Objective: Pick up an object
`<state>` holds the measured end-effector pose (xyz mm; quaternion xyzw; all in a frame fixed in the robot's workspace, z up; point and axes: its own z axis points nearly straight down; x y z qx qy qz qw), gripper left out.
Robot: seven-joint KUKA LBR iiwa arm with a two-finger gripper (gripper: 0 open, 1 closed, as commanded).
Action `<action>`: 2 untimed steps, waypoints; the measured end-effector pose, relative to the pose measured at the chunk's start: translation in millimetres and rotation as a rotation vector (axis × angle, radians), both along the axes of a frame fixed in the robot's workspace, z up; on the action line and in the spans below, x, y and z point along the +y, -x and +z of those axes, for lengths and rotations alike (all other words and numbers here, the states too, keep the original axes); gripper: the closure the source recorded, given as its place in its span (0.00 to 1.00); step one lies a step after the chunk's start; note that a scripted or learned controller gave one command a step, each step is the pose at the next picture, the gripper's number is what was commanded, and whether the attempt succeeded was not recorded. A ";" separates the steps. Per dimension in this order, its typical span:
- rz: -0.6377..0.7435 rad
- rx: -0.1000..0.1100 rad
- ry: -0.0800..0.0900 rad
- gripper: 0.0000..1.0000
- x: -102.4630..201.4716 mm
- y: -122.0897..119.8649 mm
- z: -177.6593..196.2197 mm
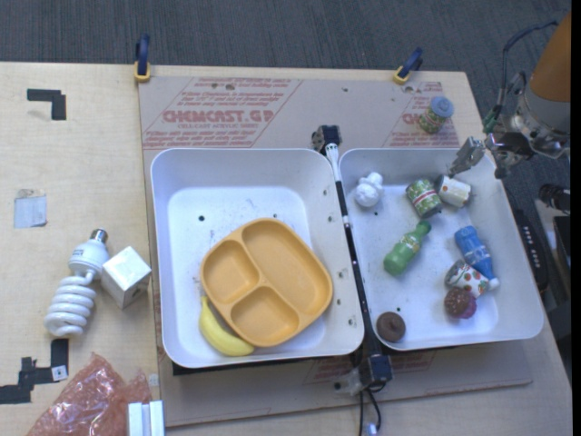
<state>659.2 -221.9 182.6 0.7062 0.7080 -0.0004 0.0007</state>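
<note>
Two shallow white bins sit side by side on a bench, seen from above at a slant. The left bin (172,243) holds a yellow-orange divided plate (264,282) with three compartments, lying flat; a yellow banana (221,333) pokes out from under its lower left edge.

The right bin (517,271) holds a scatter of small objects, mostly apart from one another. A green bottle (405,249) lies tilted near the middle. A blue bottle (474,249) lies to its right, above a white spotted piece (470,278) and a dark red ball (459,303). A green can (422,197) touches a small white block (455,191) near the top. A white figure (368,190) sits at the upper left, and a brown disc (391,325) near the bottom rim.

The gripper (469,155) hangs over the upper right rim, just above the white block, its fingers slightly parted and holding nothing.
</note>
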 end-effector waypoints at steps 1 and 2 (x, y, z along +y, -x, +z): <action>-0.001 -0.001 -0.001 0.00 72.8 0.0 -55.7; -0.003 0.000 -0.001 0.00 75.6 37.7 -89.8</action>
